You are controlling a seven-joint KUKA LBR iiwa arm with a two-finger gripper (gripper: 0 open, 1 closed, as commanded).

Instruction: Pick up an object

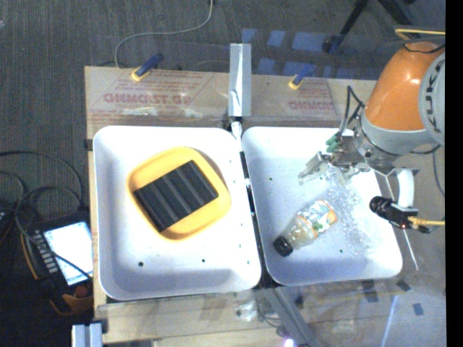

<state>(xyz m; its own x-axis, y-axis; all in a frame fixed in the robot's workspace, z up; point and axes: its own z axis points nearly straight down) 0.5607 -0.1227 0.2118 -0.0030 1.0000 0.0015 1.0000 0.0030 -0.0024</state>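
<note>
Whether the jaws (323, 163) are wide or narrow I cannot tell; best descend squarely over the bottle (309, 227) lying just below them.

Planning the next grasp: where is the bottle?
The bottle lies on its side in the right bin, near the front, below the gripper.
</note>
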